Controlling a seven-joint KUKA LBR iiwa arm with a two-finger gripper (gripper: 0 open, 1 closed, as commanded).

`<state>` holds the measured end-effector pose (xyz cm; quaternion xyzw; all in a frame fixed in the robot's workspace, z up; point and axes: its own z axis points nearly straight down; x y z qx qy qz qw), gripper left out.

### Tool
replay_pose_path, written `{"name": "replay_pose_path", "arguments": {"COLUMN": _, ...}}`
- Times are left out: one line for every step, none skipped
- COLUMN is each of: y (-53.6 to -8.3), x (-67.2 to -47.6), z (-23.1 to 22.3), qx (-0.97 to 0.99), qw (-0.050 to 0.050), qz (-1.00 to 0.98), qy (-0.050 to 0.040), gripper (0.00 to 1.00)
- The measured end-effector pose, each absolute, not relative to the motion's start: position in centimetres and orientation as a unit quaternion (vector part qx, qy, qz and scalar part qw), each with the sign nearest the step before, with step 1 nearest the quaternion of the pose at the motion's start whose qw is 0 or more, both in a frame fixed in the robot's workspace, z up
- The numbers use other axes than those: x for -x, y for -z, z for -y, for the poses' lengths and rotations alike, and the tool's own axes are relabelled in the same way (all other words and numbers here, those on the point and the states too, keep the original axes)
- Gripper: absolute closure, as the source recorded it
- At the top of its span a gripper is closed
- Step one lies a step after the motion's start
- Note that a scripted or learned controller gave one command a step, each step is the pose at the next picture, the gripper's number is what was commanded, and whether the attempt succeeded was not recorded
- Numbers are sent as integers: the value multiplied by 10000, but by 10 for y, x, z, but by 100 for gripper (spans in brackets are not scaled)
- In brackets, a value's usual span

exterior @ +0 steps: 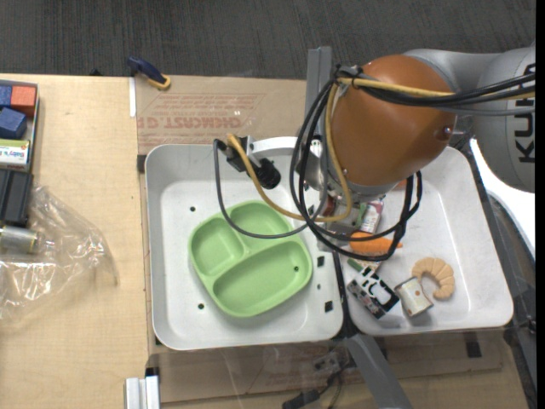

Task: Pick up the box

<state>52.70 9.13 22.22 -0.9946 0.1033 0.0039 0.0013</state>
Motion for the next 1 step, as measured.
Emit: {"name": "replay_pose_path", "arguments": {"y": -222, "x": -527, "z": -91, "qx": 9946, "qw": 14, "qz": -1039, "qy": -39, "gripper": 0}}
